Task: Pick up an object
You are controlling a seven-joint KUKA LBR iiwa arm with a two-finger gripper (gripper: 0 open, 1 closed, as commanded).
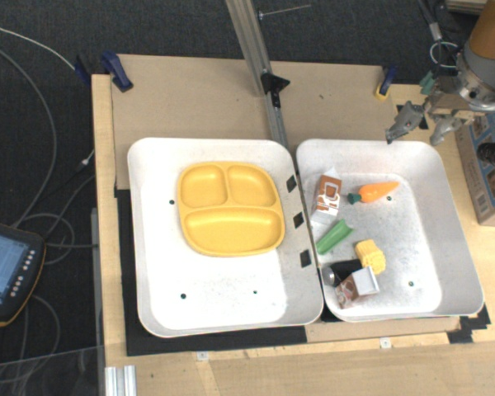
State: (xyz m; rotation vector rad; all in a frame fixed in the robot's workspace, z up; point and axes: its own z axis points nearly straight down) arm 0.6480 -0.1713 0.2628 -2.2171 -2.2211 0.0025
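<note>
A tan wooden bench (198, 89) stands on dark carpet (33, 73) strewn with cables (25, 40).

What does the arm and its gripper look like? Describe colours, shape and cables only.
The arm shows an orange band over a grey wrist section. The gripper is grey metal with two slim, dark-tipped fingers and a small green part near its base. Thin dark cables loop beside the wrist.

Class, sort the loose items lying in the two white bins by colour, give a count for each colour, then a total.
Yellow: 2, the divided plate and the toy corn.
Orange: 1, the toy carrot.
Green: 1, the green stick-shaped piece.
Brown and white: 2, the carton and the small box.
Black: 1, the dark item beside the small box.
Total: 7
</note>
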